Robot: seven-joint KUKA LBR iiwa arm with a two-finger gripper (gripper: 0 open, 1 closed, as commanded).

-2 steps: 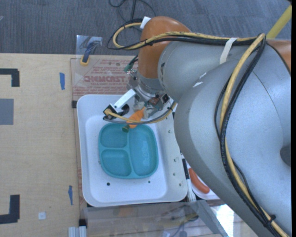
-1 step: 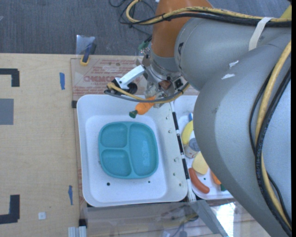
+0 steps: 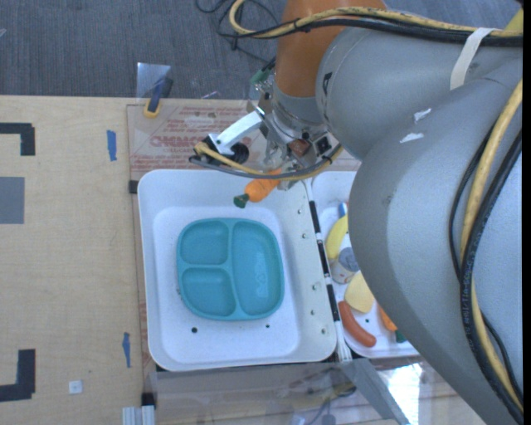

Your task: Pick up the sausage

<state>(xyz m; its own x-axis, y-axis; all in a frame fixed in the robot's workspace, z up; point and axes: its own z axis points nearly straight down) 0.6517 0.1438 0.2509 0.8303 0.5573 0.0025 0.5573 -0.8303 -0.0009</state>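
two white bins sit side by side on the table (image 3: pixel 66 274), w/ the grey arm (image 3: pixel 431 166) covering most of the frame from 1 to 5 o'clock. arm's orange band (image 3: pixel 303 50) is at 12 o'clock, wrist just below it, yellow cable (image 3: pixel 348 25) looping over the top.

left bin (image 3: pixel 158 199) takes the centre; right bin (image 3: pixel 332 187) is at 3 o'clock, mostly hidden under the arm. teal divided plate (image 3: pixel 231 270), three compartments, lies flat in the middle of the left bin, slightly toward 6 o'clock.

pincer (image 3: pixel 278 162) hangs over the far rim of the left bin at about 12 o'clock from the plate; fingers lost in the wrist clutter and cables, so cannot tell if open or closed, nothing visibly btwn them. orange carrot (image 3: pixel 259 191) w/ green stem end lies in the left bin just below the pincer, near the bin's 1 o'clock corner, apart from the plate.

in the right bin: yellow banana-like piece (image 3: pixel 335 236) at the top, small grey-white object (image 3: pixel 346 262) below it, a pale yellow piece (image 3: pixel 358 292) under that. sausage (image 3: pixel 357 325), reddish-brown, lies at the bin's 7 o'clock corner, close by the divider wall, well apart from the pincer, partly tucked under the arm's edge. small orange bit (image 3: pixel 387 319) just at its 3 o'clock.
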